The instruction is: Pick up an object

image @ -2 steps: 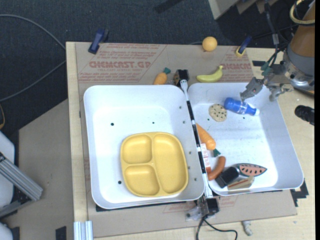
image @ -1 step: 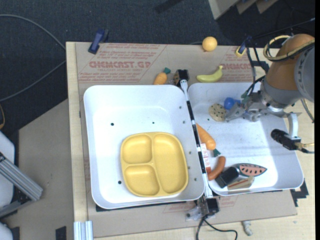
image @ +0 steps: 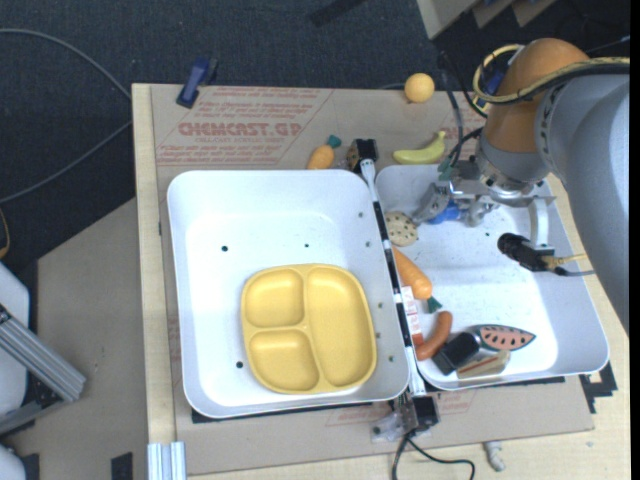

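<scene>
My gripper (image: 450,204) hangs low over the far left part of the right bin (image: 570,318), under the grey arm with its orange band. A small blue thing (image: 449,212) shows right at the gripper; whether it is held I cannot tell. Just left of the gripper lies a round speckled cookie (image: 402,228). Along the bin's left wall sit a carrot (image: 412,273) and a red sausage (image: 433,335). Near the front lie a black block (image: 460,351) and a watermelon slice (image: 505,338).
The left bin (image: 210,218) holds a yellow divided plate (image: 308,326). Behind the bins on the cardboard lie a banana (image: 420,151), an orange ball (image: 420,88), a small orange fruit (image: 322,156) and a blue marker (image: 195,83).
</scene>
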You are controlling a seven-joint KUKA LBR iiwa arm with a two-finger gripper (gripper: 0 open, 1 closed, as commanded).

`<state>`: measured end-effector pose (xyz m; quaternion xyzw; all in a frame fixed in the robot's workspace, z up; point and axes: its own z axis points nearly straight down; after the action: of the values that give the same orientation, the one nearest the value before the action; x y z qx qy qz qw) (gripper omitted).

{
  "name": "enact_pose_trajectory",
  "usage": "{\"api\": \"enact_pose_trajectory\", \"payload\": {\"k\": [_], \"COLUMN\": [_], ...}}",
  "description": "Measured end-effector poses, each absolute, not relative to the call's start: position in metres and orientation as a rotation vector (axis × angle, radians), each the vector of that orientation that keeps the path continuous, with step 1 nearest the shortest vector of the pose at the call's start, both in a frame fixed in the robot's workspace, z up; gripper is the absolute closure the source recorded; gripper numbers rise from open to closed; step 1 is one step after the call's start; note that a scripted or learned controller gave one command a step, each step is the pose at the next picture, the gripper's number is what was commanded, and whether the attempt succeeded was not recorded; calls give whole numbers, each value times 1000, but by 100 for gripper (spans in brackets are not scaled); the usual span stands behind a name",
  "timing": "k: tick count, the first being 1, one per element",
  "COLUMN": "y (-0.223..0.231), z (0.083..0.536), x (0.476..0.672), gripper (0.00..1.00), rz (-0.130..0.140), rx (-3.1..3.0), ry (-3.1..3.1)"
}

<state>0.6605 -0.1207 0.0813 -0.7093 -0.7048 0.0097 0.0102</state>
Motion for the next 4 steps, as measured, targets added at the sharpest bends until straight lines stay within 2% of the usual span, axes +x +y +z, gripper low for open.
{"api": "enact_pose_trajectory", "payload": {"k": [1, 3, 4], "y": [-178, -169, -169], "z": [83, 84, 94], "x": [664, 665, 665], "gripper": [0, 0, 100], "rz": [12, 10, 12], "rx": [-2214, -2218, -2218], "ry": [-2210, -2215, -2214]}}
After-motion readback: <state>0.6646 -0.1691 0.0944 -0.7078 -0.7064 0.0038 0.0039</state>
